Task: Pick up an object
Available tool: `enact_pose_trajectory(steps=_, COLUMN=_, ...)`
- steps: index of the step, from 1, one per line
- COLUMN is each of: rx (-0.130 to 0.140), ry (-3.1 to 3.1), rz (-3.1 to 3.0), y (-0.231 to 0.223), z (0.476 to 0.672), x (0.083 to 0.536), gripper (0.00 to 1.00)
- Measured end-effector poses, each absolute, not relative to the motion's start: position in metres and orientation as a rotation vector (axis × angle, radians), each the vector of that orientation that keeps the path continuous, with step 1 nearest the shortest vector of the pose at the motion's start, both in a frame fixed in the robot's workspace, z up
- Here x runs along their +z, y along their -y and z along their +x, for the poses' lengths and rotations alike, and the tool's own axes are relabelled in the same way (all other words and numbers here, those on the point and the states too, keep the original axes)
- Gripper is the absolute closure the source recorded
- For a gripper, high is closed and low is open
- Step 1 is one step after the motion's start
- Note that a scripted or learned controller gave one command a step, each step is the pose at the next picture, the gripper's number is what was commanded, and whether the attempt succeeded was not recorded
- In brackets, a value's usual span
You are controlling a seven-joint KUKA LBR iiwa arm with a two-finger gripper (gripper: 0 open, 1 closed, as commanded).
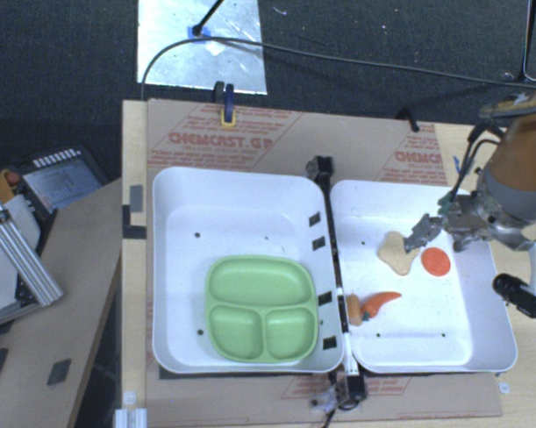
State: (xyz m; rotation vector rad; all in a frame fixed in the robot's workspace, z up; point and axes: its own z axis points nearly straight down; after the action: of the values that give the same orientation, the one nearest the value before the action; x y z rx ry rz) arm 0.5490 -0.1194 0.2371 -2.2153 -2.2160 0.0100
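Your tool (pixel 436 229) hangs over the right bin (pixel 474 352), its fingers spread, one tip just beside a beige piece (pixel 395 253) and nothing pinched between them. A red disc (pixel 436 262) lies right under it, close to the beige piece. Nearer the front you have an orange carrot (pixel 376 302) by the divider between the bins. The left bin (pixel 176 214) carries a green divided plate (pixel 261 307), well apart from the tool. Both bins sit on the table (pixel 280 130)
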Motion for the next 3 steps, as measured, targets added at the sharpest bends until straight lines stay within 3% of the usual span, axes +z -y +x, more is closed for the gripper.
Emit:
enact_pose_trajectory(steps=1, rx=-0.001, ry=2.226, rz=-2.219, y=0.119, z=0.551, x=0.243, gripper=0.0)
enact_pose_trajectory(steps=3, rx=0.003, ry=2.221, rz=-2.218, y=0.121, z=0.557, x=0.121, gripper=0.0)
